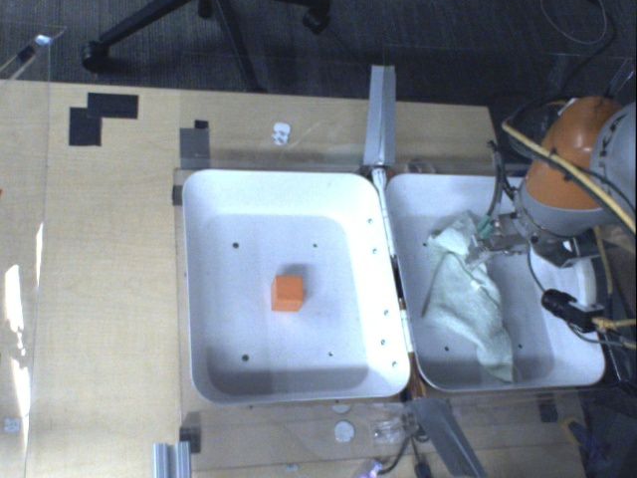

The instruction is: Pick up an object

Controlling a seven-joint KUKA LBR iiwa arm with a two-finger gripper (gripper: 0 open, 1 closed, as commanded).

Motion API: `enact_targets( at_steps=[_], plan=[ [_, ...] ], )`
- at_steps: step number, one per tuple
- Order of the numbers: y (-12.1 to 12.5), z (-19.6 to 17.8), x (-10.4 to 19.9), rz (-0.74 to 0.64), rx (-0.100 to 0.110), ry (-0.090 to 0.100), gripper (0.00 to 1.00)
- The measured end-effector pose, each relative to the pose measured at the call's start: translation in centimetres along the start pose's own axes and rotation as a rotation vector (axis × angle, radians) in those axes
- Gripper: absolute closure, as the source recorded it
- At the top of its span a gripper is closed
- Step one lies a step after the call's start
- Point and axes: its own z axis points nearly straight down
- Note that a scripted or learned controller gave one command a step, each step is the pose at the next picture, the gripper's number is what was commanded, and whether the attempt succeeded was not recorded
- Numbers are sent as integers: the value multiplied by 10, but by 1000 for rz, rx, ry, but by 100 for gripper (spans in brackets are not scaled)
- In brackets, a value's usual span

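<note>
Gripper (490, 239) sits low over the crumpled pale cloth (468, 297) in the right white bin (567, 366), I'd judge for grabbing; its grasp I cannot tell; small orange cube (288, 293) lies apart.

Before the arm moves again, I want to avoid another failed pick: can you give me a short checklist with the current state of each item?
1. Target present: pale crumpled cloth lies in the right bin: ok.
2. End effector at the cloth's upper edge: ok.
3. Cloth seen between its fingers: cannot tell.
4. Cloth lifted off the bin floor: not ok, it lies there.
5. Orange cube sits apart in the left bin, out of the way: ok.
</note>
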Motion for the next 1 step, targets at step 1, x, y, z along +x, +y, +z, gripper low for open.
enact_targets(
  at_steps=[1],
  plan=[
    [59,-98,40,120,-6,-3,100]
  ],
)
